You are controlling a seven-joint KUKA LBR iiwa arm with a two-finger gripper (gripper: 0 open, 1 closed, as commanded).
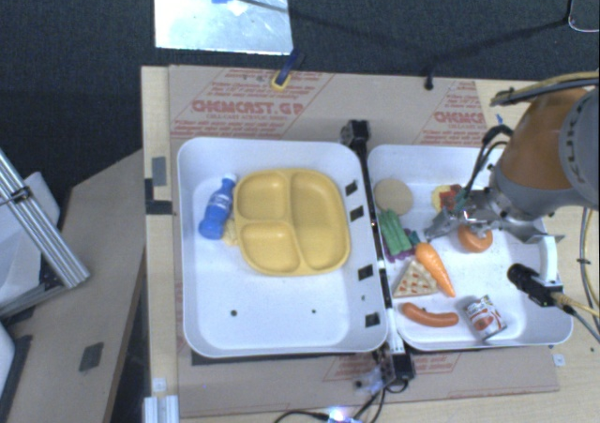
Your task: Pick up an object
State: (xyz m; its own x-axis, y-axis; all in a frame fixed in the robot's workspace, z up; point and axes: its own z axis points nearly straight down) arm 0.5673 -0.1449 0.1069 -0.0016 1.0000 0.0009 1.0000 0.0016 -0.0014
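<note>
We can read red "CHEMCAST GP" print repeated on the brown protective sheet (pixel 246 98) under both bins, clearest far to the upper left of the gripper (pixel 448 220) and again just above it.

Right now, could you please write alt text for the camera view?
The arm's claw hangs over the right bin among toy foods: a carrot, a sausage, a can. The left bin holds a yellow divided plate and a blue bottle.
</note>
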